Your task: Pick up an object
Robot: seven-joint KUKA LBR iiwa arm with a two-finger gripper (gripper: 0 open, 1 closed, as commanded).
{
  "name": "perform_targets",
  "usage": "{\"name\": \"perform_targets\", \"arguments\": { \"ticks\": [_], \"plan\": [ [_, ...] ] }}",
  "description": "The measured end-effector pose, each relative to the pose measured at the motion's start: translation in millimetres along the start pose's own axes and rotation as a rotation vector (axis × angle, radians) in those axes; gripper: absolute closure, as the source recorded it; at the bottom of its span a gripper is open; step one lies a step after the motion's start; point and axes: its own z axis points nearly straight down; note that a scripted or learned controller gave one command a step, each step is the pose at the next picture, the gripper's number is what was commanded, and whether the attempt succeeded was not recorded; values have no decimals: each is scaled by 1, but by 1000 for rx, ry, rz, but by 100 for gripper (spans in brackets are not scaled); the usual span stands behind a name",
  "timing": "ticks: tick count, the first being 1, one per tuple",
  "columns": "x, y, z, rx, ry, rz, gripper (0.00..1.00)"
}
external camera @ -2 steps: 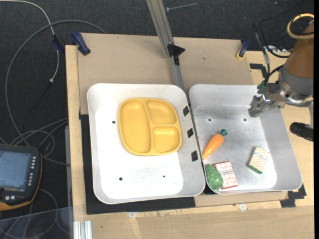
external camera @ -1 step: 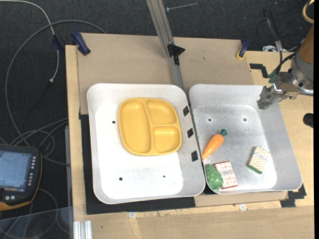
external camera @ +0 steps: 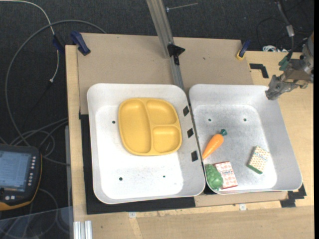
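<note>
The right bin (external camera: 234,103) holds several small items. An orange toy carrot (external camera: 213,144) lies near its middle left. A green toy vegetable (external camera: 214,177) and a small red and white box (external camera: 227,175) sit side by side at the front left. A patterned green and cream box (external camera: 258,159) lies at the front right. My gripper (external camera: 275,91) hangs over the back right corner of this bin, well away from all of the items, and nothing is seen in it.
The left bin (external camera: 104,163) bears a yellow divided plate (external camera: 149,126). A metal pole (external camera: 162,19) slants up from between the bins at the back. Blue clamps (external camera: 79,43) sit on the bench's back edge. A tablet (external camera: 15,176) lies at far left.
</note>
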Motion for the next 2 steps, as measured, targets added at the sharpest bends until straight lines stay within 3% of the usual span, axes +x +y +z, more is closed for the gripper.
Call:
{"name": "perform_targets", "arguments": {
  "ticks": [2],
  "plan": [
    [89, -9, 23, 11, 5, -4, 100]
  ]
}}
